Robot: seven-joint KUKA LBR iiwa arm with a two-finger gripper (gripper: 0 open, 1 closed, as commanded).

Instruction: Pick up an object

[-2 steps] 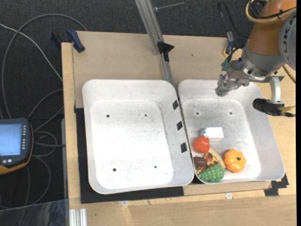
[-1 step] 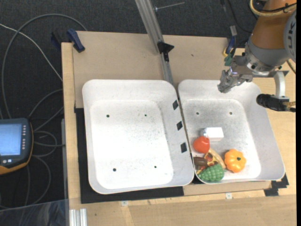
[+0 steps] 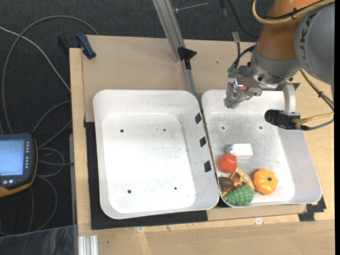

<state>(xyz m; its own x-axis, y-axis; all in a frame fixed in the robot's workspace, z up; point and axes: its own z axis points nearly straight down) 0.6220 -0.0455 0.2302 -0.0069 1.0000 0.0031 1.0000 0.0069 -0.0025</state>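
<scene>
Camera view, looking down at a slant: a pale wooden worktop (image 3: 138, 62) carries two shallow white plastic bins with rounded corners and finely speckled floors. The left bin (image 3: 143, 153) sits on a dark mat, and its floor shows a few small dark dots. The right bin (image 3: 276, 142) holds a cluster of small objects at its near end. A white rectangular block (image 3: 241, 151) lies flat, with a glossy red tomato-like ball (image 3: 228, 163) just beside its lower left corner. Below that lies a brown and yellow wedge-shaped piece (image 3: 235, 180), touching a bumpy green cluster (image 3: 240, 196) pressed against the bin's near rim. To the right of these sits a smooth, ribbed orange pumpkin-shaped object (image 3: 265, 180).

The arm, grey with a rounded orange segment, comes in from the right. Its metallic end effector (image 3: 234, 100) hangs over the far end of the right bin, well apart from the objects. Nothing shows between its tips, and whether they stand wide or narrow I cannot tell. A black cylindrical part (image 3: 280, 118) juts out beside the wrist over the bin.

A ribbed aluminium pole (image 3: 170, 25) slants across the worktop's far side. Off the worktop on the left, a handheld pendant (image 3: 16, 161) with a lit screen rests on dark carpet amid thin cables.
</scene>
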